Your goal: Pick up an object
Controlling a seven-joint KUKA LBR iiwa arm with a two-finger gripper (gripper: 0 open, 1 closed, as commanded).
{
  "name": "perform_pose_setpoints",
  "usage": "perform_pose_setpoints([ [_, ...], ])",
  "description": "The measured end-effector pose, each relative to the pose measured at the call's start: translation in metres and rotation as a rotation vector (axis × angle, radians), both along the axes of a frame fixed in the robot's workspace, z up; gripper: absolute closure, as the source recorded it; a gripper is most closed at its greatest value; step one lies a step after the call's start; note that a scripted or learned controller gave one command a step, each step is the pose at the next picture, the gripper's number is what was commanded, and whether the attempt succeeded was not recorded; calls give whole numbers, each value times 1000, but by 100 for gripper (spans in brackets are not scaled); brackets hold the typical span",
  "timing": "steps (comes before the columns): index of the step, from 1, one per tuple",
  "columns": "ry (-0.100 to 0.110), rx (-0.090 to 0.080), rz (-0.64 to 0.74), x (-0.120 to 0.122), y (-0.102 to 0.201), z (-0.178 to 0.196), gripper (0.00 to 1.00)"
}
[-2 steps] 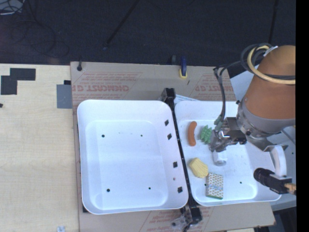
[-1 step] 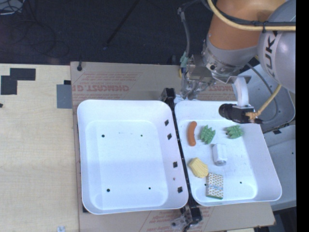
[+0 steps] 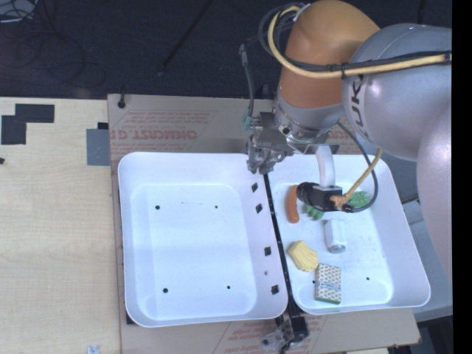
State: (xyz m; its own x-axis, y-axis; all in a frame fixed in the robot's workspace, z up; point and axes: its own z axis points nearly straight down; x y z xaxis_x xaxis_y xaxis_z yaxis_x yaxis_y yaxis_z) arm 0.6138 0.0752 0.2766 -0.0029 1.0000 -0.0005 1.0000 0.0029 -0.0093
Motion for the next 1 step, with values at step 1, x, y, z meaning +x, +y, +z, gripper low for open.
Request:
perform_pose_setpoints([
  [1, 8, -1, -6, -73, -26, -70, 100],
])
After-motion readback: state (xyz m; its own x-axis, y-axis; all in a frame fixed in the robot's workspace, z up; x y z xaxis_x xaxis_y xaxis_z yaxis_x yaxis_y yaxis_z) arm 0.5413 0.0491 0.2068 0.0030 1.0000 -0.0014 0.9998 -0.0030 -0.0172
